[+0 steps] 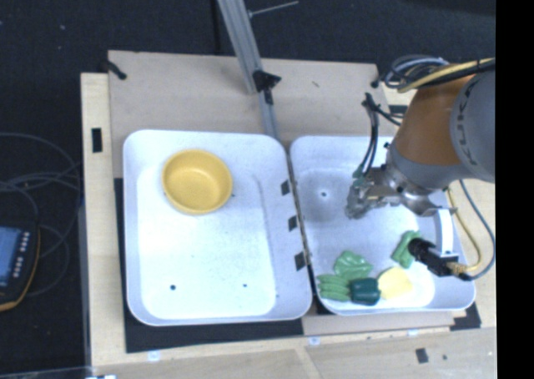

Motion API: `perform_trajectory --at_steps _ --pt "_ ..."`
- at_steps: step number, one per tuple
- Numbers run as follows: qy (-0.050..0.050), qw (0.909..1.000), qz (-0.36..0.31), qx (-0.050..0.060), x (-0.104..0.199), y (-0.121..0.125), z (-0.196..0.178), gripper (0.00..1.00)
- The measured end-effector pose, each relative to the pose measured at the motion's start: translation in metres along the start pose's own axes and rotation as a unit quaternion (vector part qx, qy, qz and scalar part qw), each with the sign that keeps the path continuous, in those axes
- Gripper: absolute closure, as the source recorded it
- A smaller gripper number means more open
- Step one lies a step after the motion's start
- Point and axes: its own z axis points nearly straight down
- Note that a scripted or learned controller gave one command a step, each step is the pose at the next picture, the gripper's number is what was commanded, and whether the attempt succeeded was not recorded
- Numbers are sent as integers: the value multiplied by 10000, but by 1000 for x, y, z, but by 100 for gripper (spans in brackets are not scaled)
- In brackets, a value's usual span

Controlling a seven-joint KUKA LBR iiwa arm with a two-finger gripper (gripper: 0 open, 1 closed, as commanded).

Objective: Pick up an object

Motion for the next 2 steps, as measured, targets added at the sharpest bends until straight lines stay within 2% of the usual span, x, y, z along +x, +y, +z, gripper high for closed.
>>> perform_trajectory --at_steps 1,2 --pt "1 10000 -1 9 -3 -1 -43 100" --pt "1 10000 -5 0 3 -5 -101 100"
